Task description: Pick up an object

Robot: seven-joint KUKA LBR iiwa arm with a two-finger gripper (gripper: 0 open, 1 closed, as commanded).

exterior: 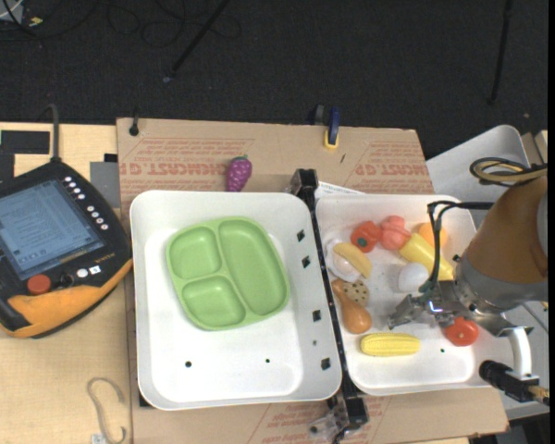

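We take the toy corn cob (390, 344) as the likeliest thing to pick: it lies on its side near the front wall of the right bin (416, 377), apart from its neighbours, with bare white floor around it. It looks like hollow moulded plastic, so we judge it light and stiff but smooth, liable to roll or squirt out of a pinch. The best hold, we think, is across its short width at the middle, fingers on either long flank; a grip near a tapered end would probably slip.

In looks it is bright yellow, a stubby cylinder with rounded ends and faint rows of kernels along its length.

The gripper (413, 310) sits low in the same bin, just behind the cob and to its right, under the grey arm (507, 243). Its dark fingers are tangled against shadow, and we cannot tell whether they are spread or closed; nothing shows between them.

Other toy food crowds the rear of the bin: a tomato (365, 237), a banana (351, 260), a white egg (413, 275), a brown pear (354, 317). The left bin (157, 359) holds a green divided plate (228, 273)
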